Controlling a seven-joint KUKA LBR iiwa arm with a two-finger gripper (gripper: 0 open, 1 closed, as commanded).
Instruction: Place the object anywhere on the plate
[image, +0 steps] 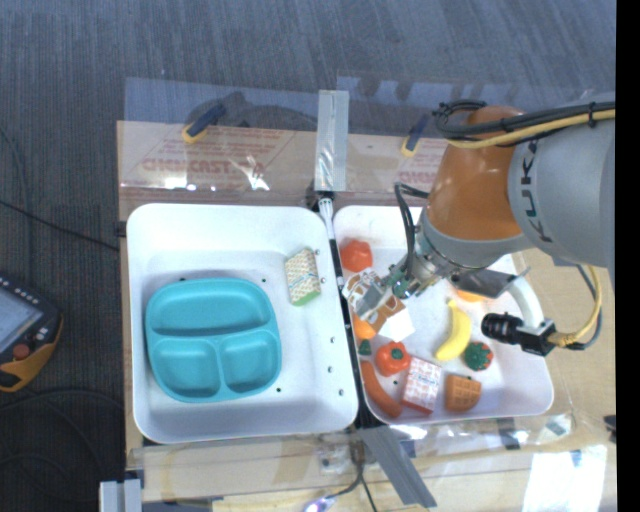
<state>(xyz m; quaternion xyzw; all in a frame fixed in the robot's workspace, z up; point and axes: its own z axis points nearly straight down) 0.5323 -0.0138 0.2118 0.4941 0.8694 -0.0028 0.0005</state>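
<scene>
Two white bins side by side. In the left bin (150, 240), a teal three-compartment plate (212, 335) sitting lower left, nothing on it. Just off its upper-right corner, not touching as far as visible, a beige-and-green patterned block (302, 276) near the bin's right wall.

Over in the right bin (512, 388), the whole toy pile: orange piece (355, 253) at the top left, banana (455, 333) in the middle, red tomato with a green top (392, 357), a pink-and-white box (422, 385) and a few more bits along the bottom.

Grey-and-orange arm (520, 200) coming in from the right, gripper (378, 292) down low at the left side of the right bin, right over a white card (393, 325) and the clutter by the divider. Honestly can't tell if spread or pinched, too much metal and wire mushed together there. Can't make out anything held either.
</scene>
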